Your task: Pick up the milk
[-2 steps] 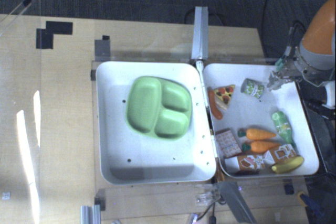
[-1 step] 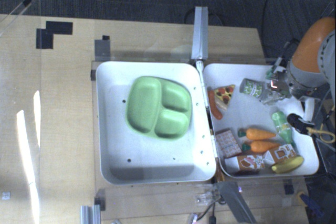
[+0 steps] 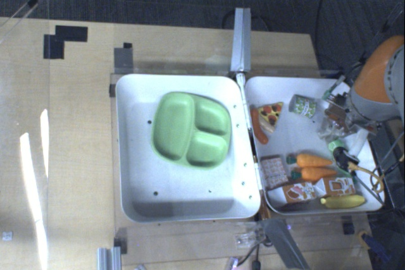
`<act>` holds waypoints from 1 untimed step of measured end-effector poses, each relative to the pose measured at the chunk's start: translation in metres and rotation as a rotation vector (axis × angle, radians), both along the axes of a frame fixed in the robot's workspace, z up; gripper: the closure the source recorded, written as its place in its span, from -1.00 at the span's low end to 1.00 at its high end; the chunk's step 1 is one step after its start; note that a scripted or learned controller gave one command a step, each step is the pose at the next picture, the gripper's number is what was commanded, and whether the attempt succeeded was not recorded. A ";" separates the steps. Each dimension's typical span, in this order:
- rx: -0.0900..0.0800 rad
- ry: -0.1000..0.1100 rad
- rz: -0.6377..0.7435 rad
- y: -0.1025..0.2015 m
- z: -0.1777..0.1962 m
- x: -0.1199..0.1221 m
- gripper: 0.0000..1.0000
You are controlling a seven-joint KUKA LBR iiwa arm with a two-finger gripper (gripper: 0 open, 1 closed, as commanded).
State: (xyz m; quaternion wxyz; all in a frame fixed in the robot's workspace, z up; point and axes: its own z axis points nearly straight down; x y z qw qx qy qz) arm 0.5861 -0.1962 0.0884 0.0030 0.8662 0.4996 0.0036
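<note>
The milk (image 3: 318, 190) is a brown and white carton lying on its side near the front edge of the right bin (image 3: 288, 136). It lies between the carrot (image 3: 314, 161) behind it and the banana (image 3: 342, 201) in front of it. My gripper (image 3: 335, 121) hangs over the right side of that bin, behind the carrot and well clear of the carton. Nothing shows in its grasp.
Also in the right bin are a pizza slice (image 3: 270, 114), a small green can (image 3: 304, 105), a red sausage (image 3: 255, 126) along the left wall and a brown waffle block (image 3: 274, 172). The left bin (image 3: 136, 186) holds a green divided plate (image 3: 191, 128).
</note>
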 end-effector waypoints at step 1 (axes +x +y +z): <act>-0.001 -0.002 0.035 0.000 0.001 -0.038 1.00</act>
